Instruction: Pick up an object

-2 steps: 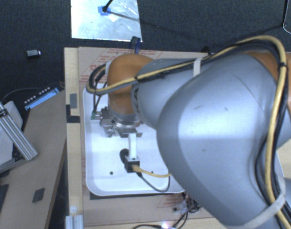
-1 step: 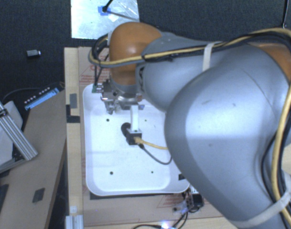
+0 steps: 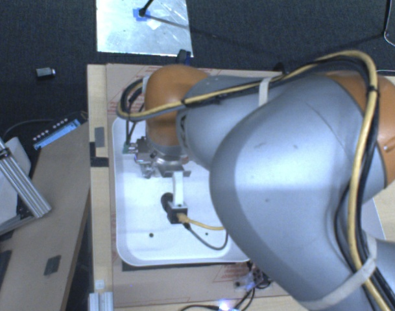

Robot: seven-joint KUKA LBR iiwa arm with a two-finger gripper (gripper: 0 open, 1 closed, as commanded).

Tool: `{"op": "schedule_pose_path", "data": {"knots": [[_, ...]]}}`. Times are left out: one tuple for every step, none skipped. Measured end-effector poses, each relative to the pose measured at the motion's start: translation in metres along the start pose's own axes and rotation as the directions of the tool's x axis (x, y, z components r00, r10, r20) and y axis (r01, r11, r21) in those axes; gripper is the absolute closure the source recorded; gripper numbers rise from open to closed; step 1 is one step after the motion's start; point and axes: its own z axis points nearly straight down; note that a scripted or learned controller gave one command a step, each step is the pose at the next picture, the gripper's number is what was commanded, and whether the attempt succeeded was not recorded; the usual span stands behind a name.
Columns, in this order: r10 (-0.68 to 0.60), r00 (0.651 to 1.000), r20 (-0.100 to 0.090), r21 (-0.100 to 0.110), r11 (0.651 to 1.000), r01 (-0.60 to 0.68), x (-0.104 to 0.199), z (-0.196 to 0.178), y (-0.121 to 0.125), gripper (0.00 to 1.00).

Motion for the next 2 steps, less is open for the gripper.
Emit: {"op": "schedule_pose_path", "data": {"knots": [[-0.002, 1.000, -0.003, -0.009, 1.000, 0.002, 0.001, -0.047, 0.019, 1.00], [-0.003, 1.000, -0.003, -0.008, 1.000, 0.003, 0.001, -0.018, 0.054, 1.00]]}}
